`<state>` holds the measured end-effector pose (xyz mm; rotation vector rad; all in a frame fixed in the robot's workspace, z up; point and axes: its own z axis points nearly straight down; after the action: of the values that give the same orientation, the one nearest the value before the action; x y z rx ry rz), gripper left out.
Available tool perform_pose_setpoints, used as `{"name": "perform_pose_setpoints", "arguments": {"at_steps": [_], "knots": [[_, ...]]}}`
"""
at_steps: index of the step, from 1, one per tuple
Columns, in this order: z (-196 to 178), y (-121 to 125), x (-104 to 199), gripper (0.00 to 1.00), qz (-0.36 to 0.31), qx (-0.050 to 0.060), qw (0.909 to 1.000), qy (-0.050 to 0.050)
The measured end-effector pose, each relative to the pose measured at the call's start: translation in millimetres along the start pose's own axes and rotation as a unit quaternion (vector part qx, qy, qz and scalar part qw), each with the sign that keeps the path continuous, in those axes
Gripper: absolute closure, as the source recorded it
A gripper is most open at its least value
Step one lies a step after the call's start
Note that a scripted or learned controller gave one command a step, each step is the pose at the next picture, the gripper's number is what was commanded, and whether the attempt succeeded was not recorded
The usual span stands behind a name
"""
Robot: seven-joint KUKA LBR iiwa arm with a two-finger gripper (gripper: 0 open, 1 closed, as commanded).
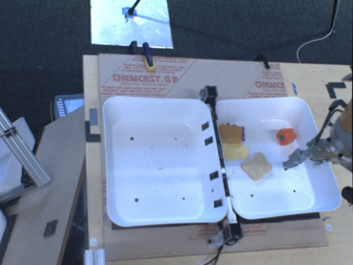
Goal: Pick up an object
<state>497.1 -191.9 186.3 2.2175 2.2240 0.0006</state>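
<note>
gripper: we see the gripper (292,160) at the right bin's (309,203) right side, low over the floor; we cannot tell its state, and nothing shows in it
arm: comes in from the right edge, wrist just above the bin's right wall
targets: four small things sit in the right bin, all in its upper-left half
beige lumpy piece (257,166): nearest the gripper, just to its left, lying flat; we judge it light and probably rigid plastic or foam; best taken across its narrower width from above
red-orange piece (285,136): up and slightly left of the gripper, near the back; small, rounded, likely slippery; pinch across the middle
yellow piece (236,152): beside the divider, touching or almost touching the beige one; low and flat, hard to get under
orange-and-purple block (231,133): just above the yellow piece, close to the wall; we judge wall clearance is poor
left bin (160,164): white
risk: light items may skid on the smooth floor
</note>
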Motion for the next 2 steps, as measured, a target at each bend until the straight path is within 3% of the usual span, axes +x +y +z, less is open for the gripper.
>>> {"name": "perform_pose_setpoints", "arguments": {"at_steps": [1,2], "knots": [[-99.6,-8.5,104.2,0.0,-0.005,-0.005,1.0,0.001],[-105.3,-8.4,98.1,1.0,-0.002,-0.003,1.0,0.0]]}}
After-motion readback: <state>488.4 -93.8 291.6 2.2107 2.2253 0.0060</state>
